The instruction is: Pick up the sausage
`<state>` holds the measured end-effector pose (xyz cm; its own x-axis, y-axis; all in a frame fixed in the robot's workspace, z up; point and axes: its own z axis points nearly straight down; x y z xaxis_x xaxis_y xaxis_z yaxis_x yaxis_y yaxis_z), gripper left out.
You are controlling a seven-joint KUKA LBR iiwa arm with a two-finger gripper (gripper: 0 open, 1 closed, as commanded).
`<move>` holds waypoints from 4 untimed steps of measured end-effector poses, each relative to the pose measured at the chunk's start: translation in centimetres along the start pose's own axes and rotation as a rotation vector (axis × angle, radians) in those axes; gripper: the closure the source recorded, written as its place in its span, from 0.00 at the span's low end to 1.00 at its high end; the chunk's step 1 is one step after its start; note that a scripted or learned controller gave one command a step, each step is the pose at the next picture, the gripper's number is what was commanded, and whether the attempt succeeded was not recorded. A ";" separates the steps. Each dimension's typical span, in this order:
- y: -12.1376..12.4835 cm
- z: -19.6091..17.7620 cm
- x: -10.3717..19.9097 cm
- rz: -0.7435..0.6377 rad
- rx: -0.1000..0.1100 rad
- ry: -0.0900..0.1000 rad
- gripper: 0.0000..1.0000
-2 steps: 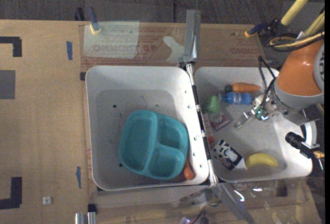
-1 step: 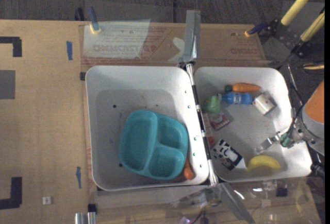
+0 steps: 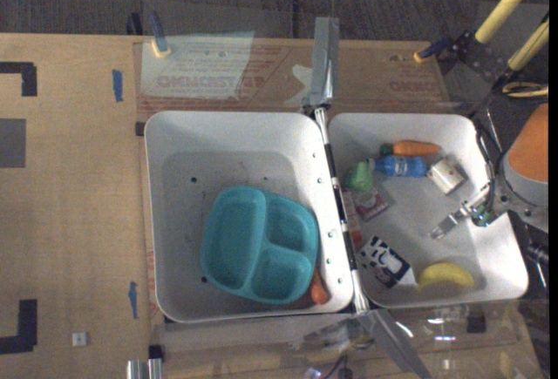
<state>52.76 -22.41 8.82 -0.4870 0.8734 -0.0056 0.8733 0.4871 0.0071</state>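
Note:
A small reddish-orange sausage (image 3: 319,291) lies in the left bin (image 3: 174,151), in its front right corner, tucked against the edge of a teal divided plate (image 3: 260,244). My gripper (image 3: 452,224) hangs over the right bin (image 3: 418,126), toward its right side, well away from the sausage. It is above bare bin floor between a silver block (image 3: 446,175) and a yellow banana (image 3: 446,274). Nothing shows in its grasp.
The right bin also holds an orange carrot (image 3: 417,148), a blue bottle (image 3: 401,166), a green item (image 3: 359,175), a small packet (image 3: 373,206) and a black-and-white box (image 3: 384,260). A metal divider rim (image 3: 336,220) separates the bins.

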 end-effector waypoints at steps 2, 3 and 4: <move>7.1 -0.1 1.7 -0.227 -0.004 -0.004 1.00; 14.5 0.0 3.9 -0.364 -0.004 -0.002 1.00; 19.8 -9.8 10.1 -0.226 0.001 0.002 1.00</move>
<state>65.08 -3.96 18.69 -0.6705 0.7419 -0.0051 0.7419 0.6705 0.0051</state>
